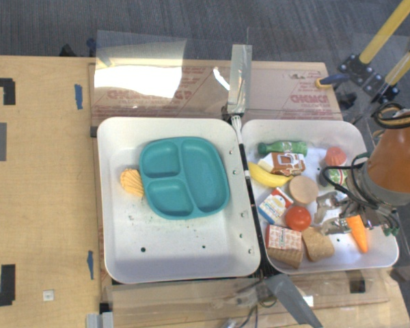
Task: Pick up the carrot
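While reaching from the right, the pincer [346,217] apparently hovers beside the carrot [357,231].

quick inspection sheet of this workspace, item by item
surface: two white bins side by side, left bin and right bin, on a wooden bench
job's things: carrot lies in the right bin near its right wall
clutter: teal divided plate and shell-shaped toy in left bin; banana, tomato, green bottle, small cartons, bread in right bin
grippers: gripper low over the right bin, just left of the carrot
cables: black cables along the wrist
surroundings: grey carpet, yellow bars top right
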Controlling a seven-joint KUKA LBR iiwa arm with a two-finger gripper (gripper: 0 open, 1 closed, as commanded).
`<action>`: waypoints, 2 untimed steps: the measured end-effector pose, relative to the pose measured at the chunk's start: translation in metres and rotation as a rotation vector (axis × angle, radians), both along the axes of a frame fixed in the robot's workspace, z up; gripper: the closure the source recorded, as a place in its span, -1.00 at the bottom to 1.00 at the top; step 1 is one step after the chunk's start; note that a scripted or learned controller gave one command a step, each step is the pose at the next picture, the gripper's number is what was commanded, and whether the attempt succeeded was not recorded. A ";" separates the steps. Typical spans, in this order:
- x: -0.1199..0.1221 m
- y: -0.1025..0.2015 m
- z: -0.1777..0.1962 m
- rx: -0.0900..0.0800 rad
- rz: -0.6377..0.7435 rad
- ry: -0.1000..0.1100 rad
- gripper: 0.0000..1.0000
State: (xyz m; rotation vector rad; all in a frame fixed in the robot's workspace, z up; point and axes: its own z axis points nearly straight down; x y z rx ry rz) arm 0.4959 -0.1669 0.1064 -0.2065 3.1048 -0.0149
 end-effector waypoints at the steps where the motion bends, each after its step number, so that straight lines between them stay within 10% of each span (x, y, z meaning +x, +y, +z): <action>1: 0.026 0.052 0.077 0.004 0.183 0.018 1.00; 2: 0.038 -0.008 -0.017 0.000 0.259 0.019 1.00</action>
